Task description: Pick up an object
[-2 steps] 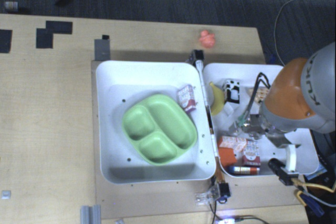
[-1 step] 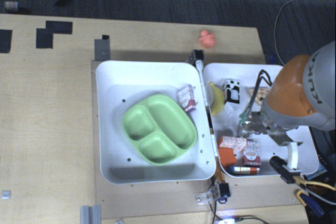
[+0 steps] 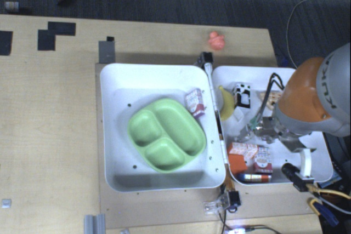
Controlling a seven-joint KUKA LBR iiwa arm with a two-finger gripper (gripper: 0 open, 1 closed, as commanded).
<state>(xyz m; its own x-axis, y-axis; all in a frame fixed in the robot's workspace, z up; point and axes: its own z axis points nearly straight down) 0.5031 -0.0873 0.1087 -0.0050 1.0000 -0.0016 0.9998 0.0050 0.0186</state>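
1. The arm [image 3: 315,98], grey with an orange band, is seen nearest the lens, bent down over the right bin [image 3: 324,172] from the right.
2. Whether the gripper [image 3: 263,131] is open or closed cannot be told.
3. A red-and-white packet [image 3: 244,149] lies just beside it; its long axis cannot be told.
4. A marker-like tube [image 3: 255,177] is laid left to right along the near wall.
5. A yellow item [image 3: 226,102] and a black-and-white item [image 3: 242,95] crowd the far side.
6. A green divided plate [image 3: 166,133] and a small wrapper [image 3: 195,102] are held in the left bin [image 3: 118,118].
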